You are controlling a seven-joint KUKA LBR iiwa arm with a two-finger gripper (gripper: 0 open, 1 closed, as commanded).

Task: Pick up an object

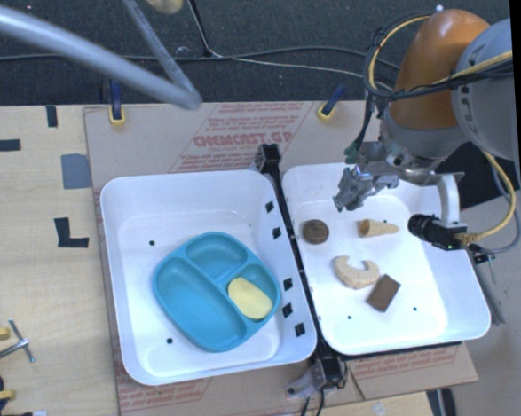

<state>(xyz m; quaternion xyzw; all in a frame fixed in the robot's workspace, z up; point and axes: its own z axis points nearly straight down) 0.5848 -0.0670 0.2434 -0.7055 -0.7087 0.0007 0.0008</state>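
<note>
In the right bin lie a round brown piece, a small tan wedge, a curved beige piece and a dark brown block. My gripper hangs over the bin's far part, above and between the round brown piece and the tan wedge. Nothing shows between its fingers. The grey arm with its orange band reaches in from the upper right.
The left bin holds a blue divided tray with a yellow piece in its right compartment. A black divider runs between the bins. A grey metal bar crosses the upper left. Cables loop around the arm at right.
</note>
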